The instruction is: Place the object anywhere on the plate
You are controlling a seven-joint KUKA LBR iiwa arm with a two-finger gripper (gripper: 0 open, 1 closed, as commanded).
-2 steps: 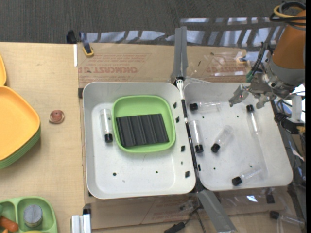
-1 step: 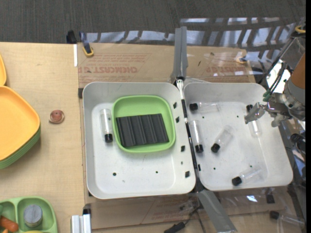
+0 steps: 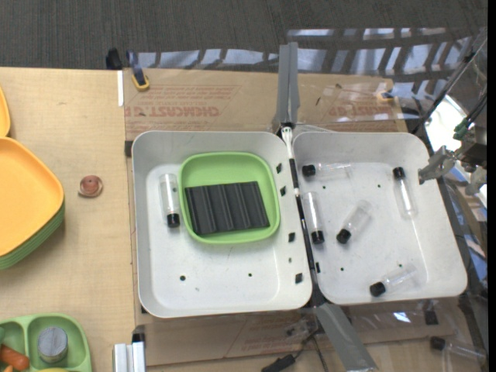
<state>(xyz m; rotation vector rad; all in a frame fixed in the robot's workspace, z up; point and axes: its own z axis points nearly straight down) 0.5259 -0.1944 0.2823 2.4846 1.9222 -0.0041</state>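
The gripper is hovering at the right bin's far edge; its grip state cannot be told. Judging from this, it should be centring over one capped vial and descending squarely. Five vials are lying in that bin. The left bin is holding a sixth vial beside the green plate, which is carrying a dark ribbed slab.

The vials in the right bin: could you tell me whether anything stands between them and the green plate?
Only the raised rims where the two bins meet separate the vials from the green plate. A dark ridged pad covers most of the plate's floor, and one more vial lies beside the plate.
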